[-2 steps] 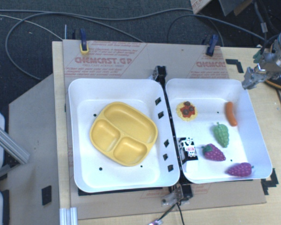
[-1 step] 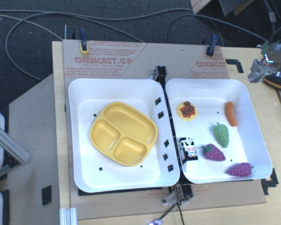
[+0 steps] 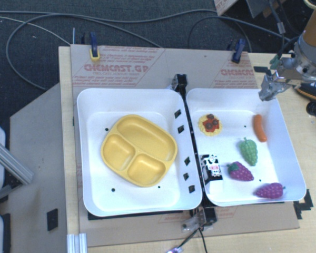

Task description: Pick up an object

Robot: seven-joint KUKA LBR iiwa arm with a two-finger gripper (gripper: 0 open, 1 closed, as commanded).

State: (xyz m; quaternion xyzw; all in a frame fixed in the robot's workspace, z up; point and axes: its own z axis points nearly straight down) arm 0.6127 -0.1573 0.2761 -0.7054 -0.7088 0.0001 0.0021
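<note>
Bench (image 3: 42, 141) and two white bins fill the camera view. The left bin (image 3: 89, 194) carries a yellow divided plate (image 3: 139, 150). The right bin (image 3: 292, 162) carries the loose toys: a small pizza round (image 3: 209, 124) near its upper left, an orange sausage (image 3: 259, 127) near its upper right, a green lumpy fruit (image 3: 248, 151) just below that, a purple grape bunch (image 3: 240, 171) beside it, a second purple bunch (image 3: 269, 191) at the lower right, and a small black-and-white cow figure (image 3: 213, 167) against the divider.

The gripper (image 3: 267, 91) hangs over the upper right corner of the right bin, above its rim, with nothing visibly held. Its tip is too small and blurred to show how it is set, so I cannot tell.

Nearest to it is the orange sausage, lying just below and slightly left of the tip as the camera sees it, well inside the bin wall. Its long axis runs nearly up and down the picture, tilted a little. A pick there would likely call for a short descent with the jaws set across that axis.
</note>
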